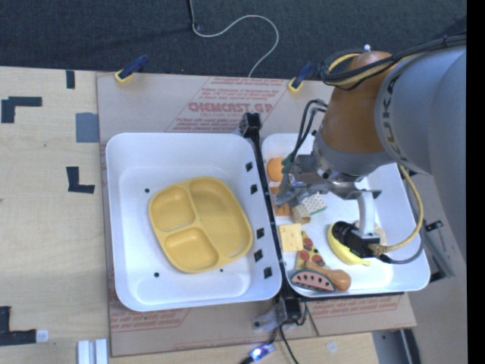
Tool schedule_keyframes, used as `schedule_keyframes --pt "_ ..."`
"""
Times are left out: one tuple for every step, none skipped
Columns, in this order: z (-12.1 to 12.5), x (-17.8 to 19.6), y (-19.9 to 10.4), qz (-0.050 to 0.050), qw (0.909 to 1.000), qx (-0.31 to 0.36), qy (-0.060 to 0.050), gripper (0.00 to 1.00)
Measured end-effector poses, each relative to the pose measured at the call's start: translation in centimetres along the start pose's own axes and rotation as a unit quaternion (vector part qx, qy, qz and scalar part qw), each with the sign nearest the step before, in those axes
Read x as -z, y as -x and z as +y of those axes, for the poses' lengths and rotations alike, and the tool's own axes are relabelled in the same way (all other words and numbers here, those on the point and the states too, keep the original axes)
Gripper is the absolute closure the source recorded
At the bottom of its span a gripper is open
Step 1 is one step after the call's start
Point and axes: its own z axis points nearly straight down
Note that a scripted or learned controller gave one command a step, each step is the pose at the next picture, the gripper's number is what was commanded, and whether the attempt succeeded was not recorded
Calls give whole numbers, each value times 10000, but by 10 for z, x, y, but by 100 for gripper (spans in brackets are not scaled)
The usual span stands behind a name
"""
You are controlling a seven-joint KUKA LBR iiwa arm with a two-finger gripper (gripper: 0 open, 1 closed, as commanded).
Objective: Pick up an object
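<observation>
Bench w/ two white bins: your gripper sits low at right bin's left edge, jaw state can't tell.

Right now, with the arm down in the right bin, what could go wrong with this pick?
1. The small toy food pieces lie crowded against the bin's left wall, so the gripper may catch two, or none.
2. The yellow banana sits beside the arm's cable and could get nudged.

A yellow three-compartment plastic plate is seen lying inside the left shallow white bin.
</observation>
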Motion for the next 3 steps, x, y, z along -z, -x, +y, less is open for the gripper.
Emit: schedule_keyframes --pt "10 -1 -30 -2 10000 -10 -1 100" --pt "12 20 -28 -3 10000 -26 6 100" --pt "19 11 -24 -15 10000 -34 -2 100"
